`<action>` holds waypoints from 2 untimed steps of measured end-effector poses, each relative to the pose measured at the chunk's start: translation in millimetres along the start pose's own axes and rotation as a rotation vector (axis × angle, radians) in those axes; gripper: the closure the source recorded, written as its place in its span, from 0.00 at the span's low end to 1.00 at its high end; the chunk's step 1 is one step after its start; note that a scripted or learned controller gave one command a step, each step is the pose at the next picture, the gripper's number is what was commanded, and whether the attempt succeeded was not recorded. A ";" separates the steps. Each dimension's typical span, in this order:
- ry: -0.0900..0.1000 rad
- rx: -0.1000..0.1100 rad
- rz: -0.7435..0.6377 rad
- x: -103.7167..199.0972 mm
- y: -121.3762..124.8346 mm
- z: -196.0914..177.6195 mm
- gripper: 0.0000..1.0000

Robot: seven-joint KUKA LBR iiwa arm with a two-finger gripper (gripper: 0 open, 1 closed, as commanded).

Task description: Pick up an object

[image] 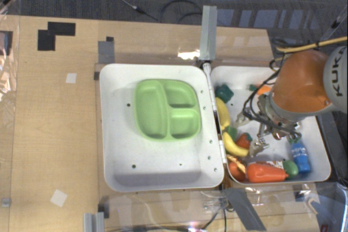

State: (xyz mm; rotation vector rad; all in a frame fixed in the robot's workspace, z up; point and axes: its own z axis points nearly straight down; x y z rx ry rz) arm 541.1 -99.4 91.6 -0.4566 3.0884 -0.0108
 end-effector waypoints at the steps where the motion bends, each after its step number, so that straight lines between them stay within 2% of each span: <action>1: 0.004 -0.004 0.066 -73.1 -27.3 3.6 0.00; 2: 0.008 -0.004 0.038 -127.2 -30.7 4.8 0.00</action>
